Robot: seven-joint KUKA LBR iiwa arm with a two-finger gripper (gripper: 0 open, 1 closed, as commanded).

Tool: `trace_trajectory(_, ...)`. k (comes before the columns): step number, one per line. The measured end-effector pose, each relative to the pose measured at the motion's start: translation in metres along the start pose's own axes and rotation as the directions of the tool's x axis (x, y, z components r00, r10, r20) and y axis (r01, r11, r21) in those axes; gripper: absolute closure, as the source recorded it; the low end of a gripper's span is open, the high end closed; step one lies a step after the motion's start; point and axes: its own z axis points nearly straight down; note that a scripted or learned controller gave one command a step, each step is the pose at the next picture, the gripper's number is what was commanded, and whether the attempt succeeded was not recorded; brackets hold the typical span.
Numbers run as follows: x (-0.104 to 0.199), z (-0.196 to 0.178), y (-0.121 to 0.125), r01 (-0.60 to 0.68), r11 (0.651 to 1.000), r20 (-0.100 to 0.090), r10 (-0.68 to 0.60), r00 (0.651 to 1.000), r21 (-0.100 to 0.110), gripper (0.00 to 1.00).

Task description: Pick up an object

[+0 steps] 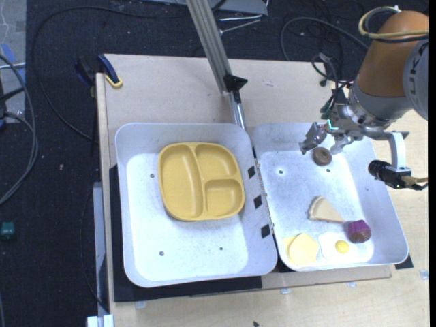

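Four candidates low in the right bin (381,203): yellow disc (303,248), fried egg (336,246), cheese wedge (324,211), purple piece (358,231). Gripper (325,142) hovering at the far end, well apart; fingers' state impossible to tell. Best to pick the wedge, standing clearest, and descend squarely.

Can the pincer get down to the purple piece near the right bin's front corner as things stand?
Probably yes. The purple piece lies uncovered on the bin floor, nothing above it. The cheese wedge and egg crowd it, and the bin wall is close.
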Motion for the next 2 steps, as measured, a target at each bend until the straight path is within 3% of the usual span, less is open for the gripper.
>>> trace_trajectory(1, 0.0, -0.001, 0.001, 0.0, 1.0, 0.001, 0.0, 1.0, -0.003, 0.0)
trace_trajectory(2, 0.005, 0.043, -0.001, 0.0, 1.0, 0.001, 0.0, 1.0, 0.001, 0.0)
